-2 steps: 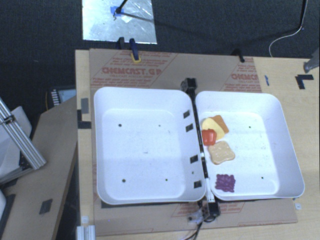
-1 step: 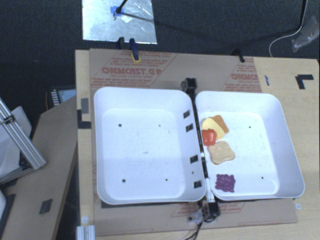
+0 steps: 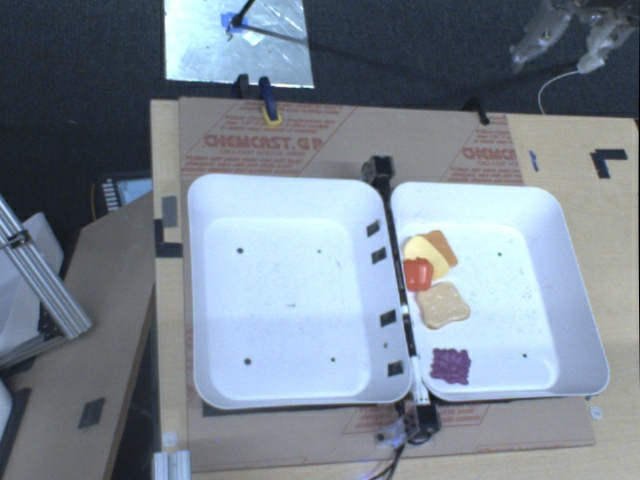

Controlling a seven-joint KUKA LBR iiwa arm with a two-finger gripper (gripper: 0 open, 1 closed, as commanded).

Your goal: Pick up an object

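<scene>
left bin [image 3: 215, 298] | foil sheet [image 3: 210, 38] (shiny) | cardboard [image 3: 300, 138]

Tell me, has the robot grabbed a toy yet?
Not yet. The gripper is up at the top right, away from both bins, with nothing between its fingers. The red piece, tan toast-shaped piece and purple grapes all lie in the right bin. Reaching down and grabbing one is left.

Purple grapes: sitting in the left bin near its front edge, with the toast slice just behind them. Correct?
Not quite. The camera view shows the purple grapes in the right bin, not the left. The rest holds: they sit near its front edge, with the toast slice just behind them.
</scene>
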